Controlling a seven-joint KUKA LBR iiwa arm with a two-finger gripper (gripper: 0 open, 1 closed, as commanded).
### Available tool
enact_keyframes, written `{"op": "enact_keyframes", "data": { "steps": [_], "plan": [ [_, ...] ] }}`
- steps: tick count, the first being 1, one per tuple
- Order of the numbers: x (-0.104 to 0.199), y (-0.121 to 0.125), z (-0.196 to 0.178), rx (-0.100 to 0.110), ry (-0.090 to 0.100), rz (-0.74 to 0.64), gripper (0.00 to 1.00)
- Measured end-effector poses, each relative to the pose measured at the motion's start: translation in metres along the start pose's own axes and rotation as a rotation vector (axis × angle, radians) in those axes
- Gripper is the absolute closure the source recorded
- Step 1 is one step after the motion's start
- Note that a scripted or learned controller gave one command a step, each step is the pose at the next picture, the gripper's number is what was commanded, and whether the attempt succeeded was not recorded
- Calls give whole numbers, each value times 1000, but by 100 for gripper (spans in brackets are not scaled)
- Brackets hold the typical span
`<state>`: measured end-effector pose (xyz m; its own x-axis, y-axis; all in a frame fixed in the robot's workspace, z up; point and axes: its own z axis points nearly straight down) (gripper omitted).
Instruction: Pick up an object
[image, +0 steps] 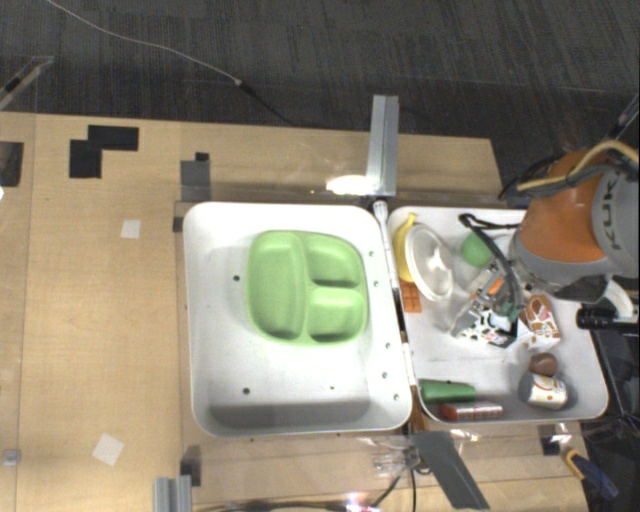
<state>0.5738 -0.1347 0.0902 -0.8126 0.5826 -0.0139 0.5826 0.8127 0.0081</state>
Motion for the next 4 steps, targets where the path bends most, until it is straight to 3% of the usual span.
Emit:
{"op": "enact_keyframes", "data": {
  "steps": [1,2,3,4],
  "plan": [
    [1,45,1,0,-1,145,0],
    [-3,47,-15,-5,-17,138,100],
    [-36,103,-98,3,3,192,100],
    [-47,96,-148,4,4,310,100]
  ]
}}
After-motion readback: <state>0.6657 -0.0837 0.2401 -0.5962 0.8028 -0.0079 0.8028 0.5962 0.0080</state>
